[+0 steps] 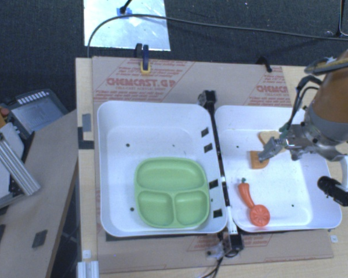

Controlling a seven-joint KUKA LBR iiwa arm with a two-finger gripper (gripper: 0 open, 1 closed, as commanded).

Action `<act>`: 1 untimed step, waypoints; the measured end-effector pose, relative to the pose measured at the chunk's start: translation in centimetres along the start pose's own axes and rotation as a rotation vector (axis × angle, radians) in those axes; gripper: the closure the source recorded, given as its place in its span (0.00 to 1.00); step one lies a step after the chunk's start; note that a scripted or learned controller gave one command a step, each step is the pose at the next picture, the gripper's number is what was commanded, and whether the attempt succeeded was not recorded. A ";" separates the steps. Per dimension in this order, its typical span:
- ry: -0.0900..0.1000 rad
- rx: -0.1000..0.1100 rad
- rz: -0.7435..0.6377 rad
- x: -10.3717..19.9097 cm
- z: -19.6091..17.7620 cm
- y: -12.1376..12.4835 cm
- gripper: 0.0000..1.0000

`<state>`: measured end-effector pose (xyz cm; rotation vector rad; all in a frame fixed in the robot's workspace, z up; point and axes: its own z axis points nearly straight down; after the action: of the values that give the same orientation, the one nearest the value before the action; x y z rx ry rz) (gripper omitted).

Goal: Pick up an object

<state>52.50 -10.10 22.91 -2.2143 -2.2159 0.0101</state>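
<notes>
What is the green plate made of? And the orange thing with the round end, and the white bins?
The green plate looks like matte moulded plastic: one even colour, soft rounded dividers. The orange thing also seems plastic, smooth and uniformly bright, like a toy. The white bins look like thin, slightly glossy plastic with rounded corners, though painted metal can't be ruled out.

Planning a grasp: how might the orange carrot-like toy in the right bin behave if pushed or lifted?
The carrot toy looks like small moulded plastic, so probably light and stiff. Its narrow stem and round disc end suggest it may pivot or slide on the smooth bin floor.

Fixed overhead camera, apparently slanted, over both bins (162,112).
</notes>
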 end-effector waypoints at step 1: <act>-0.002 -0.012 -0.003 0.0 -0.6 0.2 0.00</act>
<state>52.76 -10.08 23.49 -2.2184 -2.2258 -0.0017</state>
